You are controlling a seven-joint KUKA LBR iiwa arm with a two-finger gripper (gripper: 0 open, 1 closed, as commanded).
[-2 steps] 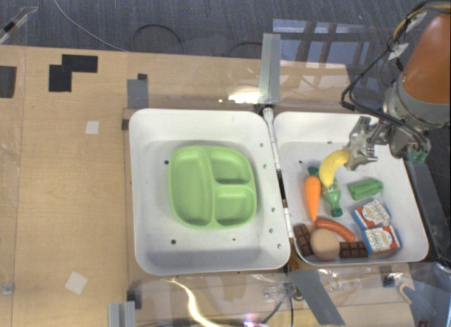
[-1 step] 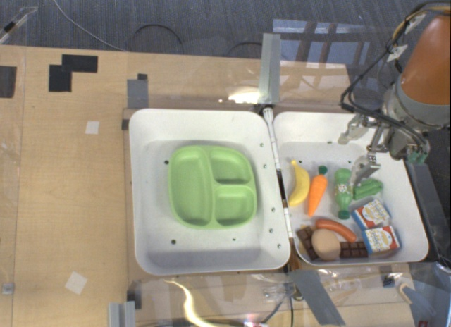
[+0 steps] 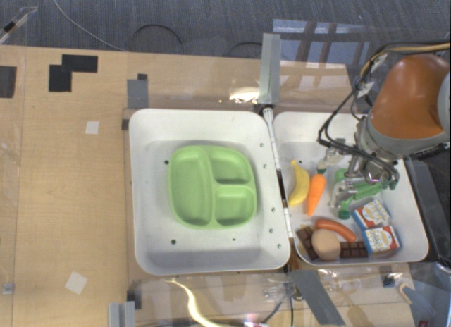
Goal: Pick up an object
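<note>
The right white bin (image 3: 417, 249) holds toy food. A yellow banana (image 3: 301, 183) lies beside an orange carrot (image 3: 316, 193). Nearer the front lie a red sausage (image 3: 337, 228), a tan bread roll (image 3: 325, 245) and a brown chocolate bar (image 3: 350, 251). Two small cartons (image 3: 373, 228) stand at the front right. My gripper (image 3: 347, 200) hangs low over the bin, just right of the carrot and above the cartons, with green parts (image 3: 363, 192) around its tip. The grey wrist and orange band (image 3: 411, 97) cover the bin's back right part.
The left white bin (image 3: 148, 248) carries a green divided plate (image 3: 211, 184). A metal post (image 3: 269, 72) stands behind the wall shared by both bins. Black cables (image 3: 337, 118) loop off the wrist. Bare wooden bench (image 3: 63, 199) stretches to the left.
</note>
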